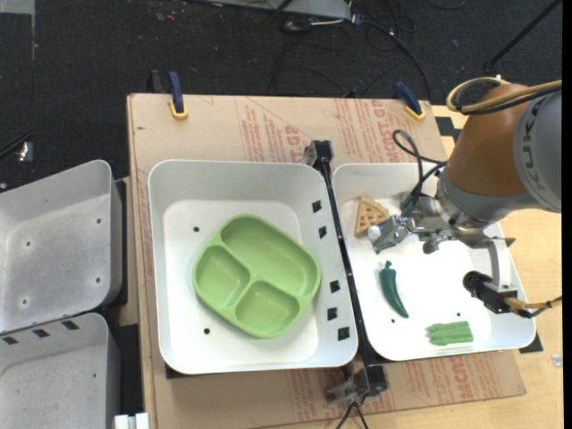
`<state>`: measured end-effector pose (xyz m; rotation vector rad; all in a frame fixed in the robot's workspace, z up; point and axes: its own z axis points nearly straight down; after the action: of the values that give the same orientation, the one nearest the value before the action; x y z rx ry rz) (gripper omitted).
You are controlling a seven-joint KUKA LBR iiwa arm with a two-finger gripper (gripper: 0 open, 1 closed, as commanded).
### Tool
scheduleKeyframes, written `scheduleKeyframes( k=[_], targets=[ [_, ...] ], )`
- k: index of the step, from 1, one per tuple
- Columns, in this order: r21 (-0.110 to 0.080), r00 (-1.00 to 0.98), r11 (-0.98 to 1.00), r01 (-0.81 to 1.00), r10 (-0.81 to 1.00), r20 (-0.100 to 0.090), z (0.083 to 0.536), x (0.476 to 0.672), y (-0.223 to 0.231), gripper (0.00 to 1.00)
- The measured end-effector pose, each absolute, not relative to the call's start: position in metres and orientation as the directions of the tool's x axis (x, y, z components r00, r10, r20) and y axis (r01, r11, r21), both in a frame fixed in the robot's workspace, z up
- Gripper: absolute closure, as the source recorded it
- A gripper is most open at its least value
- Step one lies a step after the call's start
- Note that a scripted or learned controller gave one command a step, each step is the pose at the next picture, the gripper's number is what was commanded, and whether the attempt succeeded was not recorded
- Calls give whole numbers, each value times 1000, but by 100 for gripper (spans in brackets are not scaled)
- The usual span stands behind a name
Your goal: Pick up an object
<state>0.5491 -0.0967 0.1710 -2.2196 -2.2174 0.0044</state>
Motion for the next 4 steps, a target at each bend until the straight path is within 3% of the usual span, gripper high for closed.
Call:
scheduleKeyframes(
  k=[1,2,4],
  targets=[
    [-7,1,-1,1000,1000,1,108,543,-94,0],
    [-1,3,-3,1000,1000,0,121,545,-95,100],
    [6,-4,4,1000,1000,-1,234,559,-86,100]
  ],
)
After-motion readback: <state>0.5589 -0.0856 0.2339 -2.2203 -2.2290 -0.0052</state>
